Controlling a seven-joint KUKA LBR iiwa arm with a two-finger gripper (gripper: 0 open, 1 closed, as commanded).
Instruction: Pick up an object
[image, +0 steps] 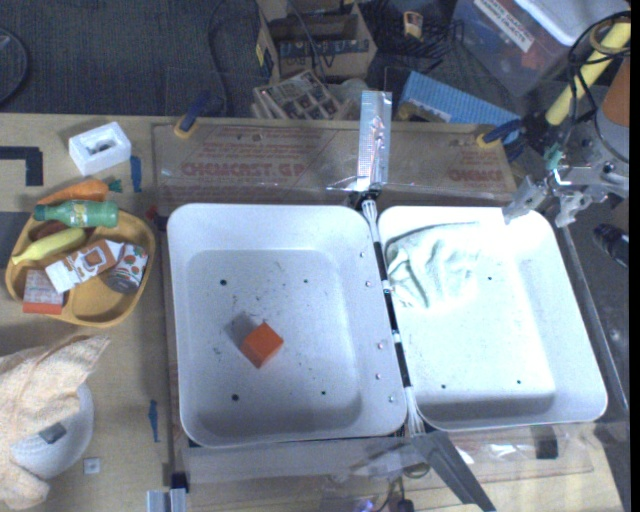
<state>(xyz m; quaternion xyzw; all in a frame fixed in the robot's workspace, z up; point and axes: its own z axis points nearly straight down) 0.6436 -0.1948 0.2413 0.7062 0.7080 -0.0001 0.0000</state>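
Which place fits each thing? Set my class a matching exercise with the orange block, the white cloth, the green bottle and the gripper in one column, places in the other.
Things:
1. orange block
2. white cloth
3. green bottle
4. gripper

Places:
A. in the yellow bowl at the far left
B. over the far right corner of the right bin
C. on the floor of the left bin
D. bunched in the far left part of the right bin

Pairs: 1-C, 2-D, 3-A, 4-B

Orange block (263, 344) lies in left bin (200, 235), slightly rotated
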